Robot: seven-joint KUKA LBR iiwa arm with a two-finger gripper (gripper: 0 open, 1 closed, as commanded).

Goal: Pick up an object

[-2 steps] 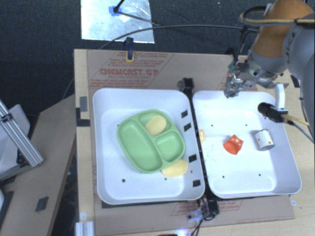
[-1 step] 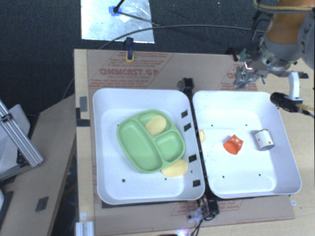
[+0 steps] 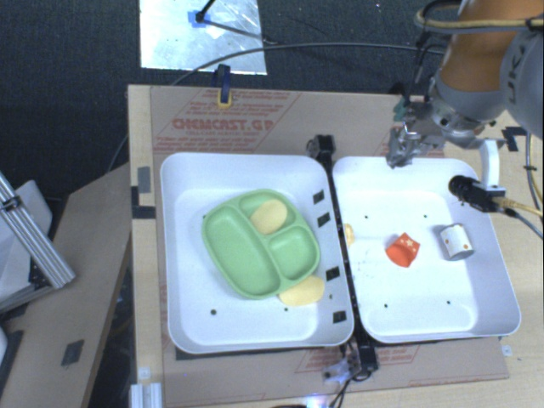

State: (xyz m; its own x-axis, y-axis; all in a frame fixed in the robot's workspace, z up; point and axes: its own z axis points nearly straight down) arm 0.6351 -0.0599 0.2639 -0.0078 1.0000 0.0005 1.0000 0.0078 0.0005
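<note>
Arm point(image 3: 501, 41) cut off at right edge; hand point(image 3: 399, 153) fingers — too small to tell.

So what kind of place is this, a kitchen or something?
More likely a robot test lab: a robot arm reaches over two white bins on a cardboard-covered bench, holding a green toy tray and small props.

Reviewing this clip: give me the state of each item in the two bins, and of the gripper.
green divided tray: flat in the left bin, turned at an angle.
yellow piece: lying in one of the tray's compartments.
second yellow piece: on the bin floor against the tray's edge.
orange object: loose in the right bin.
white cylinder: on its side, right bin.
gripper: over the right bin's far edge, holding nothing visible.
</note>
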